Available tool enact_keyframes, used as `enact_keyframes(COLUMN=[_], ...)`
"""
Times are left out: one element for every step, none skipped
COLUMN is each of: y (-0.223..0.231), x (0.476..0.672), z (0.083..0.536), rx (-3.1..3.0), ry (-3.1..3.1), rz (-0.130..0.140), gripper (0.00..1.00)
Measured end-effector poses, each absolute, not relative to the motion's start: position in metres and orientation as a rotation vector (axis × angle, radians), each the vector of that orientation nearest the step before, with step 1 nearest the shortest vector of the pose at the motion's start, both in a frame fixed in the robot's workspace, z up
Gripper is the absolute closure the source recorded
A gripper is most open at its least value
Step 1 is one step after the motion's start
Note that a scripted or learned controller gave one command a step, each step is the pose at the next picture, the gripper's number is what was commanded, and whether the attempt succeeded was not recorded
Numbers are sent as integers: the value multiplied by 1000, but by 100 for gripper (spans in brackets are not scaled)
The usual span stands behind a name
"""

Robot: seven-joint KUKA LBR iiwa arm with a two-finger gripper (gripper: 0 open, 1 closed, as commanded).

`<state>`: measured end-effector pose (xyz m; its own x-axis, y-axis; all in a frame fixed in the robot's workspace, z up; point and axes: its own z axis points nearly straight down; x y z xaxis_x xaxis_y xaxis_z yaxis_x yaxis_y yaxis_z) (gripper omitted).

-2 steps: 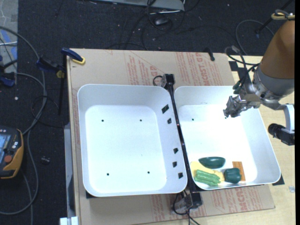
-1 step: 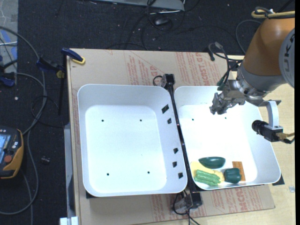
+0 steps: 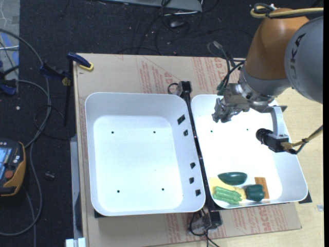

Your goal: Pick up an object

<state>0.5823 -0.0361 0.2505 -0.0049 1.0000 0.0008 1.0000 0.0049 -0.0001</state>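
Above the right bin (image 3: pixel 288 163) hangs the gripper (image 3: pixel 222 115) — grip state unreadable — green objects (image 3: pixel 232 178) well below.

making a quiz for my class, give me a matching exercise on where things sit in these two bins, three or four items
Things:
1. gripper
2. dark green oval object
3. light green ridged object
4. orange-brown block

Places:
A. near front edge of right bin, leftmost of the cluster
B. above the far part of the right bin
C. rightmost of the cluster, behind a teal object
D. just behind the light green one

Pairs: 1-B, 2-D, 3-A, 4-C
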Motion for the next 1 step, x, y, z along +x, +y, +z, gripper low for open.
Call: enact_keyframes(y=[18], x=[592], z=[233], rx=[-2215], ry=[-2225], rz=[1], gripper=[100])
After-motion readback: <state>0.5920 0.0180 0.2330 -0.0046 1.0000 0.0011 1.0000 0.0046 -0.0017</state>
